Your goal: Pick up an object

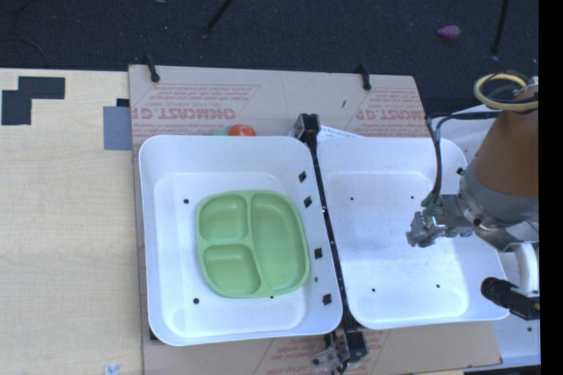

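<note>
One green divided plate (252, 242) lies flat in the middle of the left bin (167, 312), its long axis running from the bin's far edge to its near edge, with the single long compartment toward the divider between the two bins. The gripper (425, 232) hangs over the right bin (387, 312) near its right edge, with nothing visibly in it; whether it is spread or closed I cannot tell.

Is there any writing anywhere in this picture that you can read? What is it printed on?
Red print on the cardboard sheet behind the bins, upside down from this view: too blurred to read for sure.
More red print on the cardboard's front edge: too small to read.
The green tray bears no writing.
</note>
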Robot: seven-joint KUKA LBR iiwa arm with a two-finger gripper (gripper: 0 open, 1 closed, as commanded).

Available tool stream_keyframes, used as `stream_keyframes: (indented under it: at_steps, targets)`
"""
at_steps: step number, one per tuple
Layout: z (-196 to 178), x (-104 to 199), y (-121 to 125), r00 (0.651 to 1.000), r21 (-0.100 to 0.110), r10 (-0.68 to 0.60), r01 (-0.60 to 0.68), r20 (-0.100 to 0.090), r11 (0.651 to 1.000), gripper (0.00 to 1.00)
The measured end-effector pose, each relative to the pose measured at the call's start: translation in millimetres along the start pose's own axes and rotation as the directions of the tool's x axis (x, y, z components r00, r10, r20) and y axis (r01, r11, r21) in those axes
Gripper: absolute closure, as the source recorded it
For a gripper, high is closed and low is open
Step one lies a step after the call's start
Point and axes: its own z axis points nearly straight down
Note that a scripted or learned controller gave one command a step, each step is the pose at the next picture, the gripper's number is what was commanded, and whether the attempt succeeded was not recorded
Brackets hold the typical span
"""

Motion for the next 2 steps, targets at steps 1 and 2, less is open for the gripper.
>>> stream_keyframes:
  at_steps: [1, 2]
  targets:
    - [-61.4, -6.7, 0.5, 1.0, 0.0, 0.001, -0.001, 0.001, 1.0, 1.0]
    - [-42.7, 47.1, -0.8, 1.0, 0.008, -0.003, 0.003, -0.004, 1.0, 1.0]
